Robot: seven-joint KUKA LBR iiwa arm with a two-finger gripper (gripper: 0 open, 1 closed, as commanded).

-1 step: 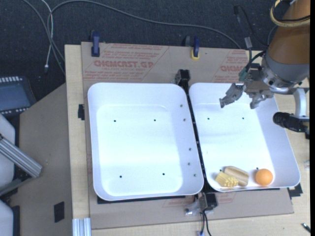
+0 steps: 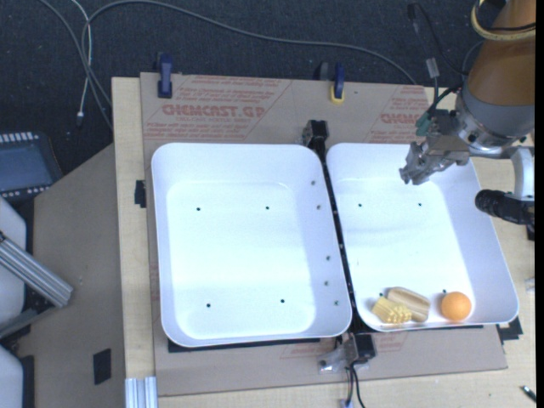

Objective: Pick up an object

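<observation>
- The gripper (image 2: 418,170) hangs over the upper right part of the frame, above the far end of the right bin (image 2: 399,245); nothing sits between its fingers, and I cannot tell whether the jaws stand wide or narrow.
- The candidates lie at the lower right: an orange ball (image 2: 456,305), a yellow corn piece (image 2: 390,311) and a tan roll (image 2: 409,297) touching it.
- The left bin (image 2: 242,245) offers nothing to grasp.
- Judgement: the ball, apart from the others, is the cleanest target.
- It sits near the bin's front wall, so a descent straight down, jaws straddling it, should avoid nudging it away.
</observation>
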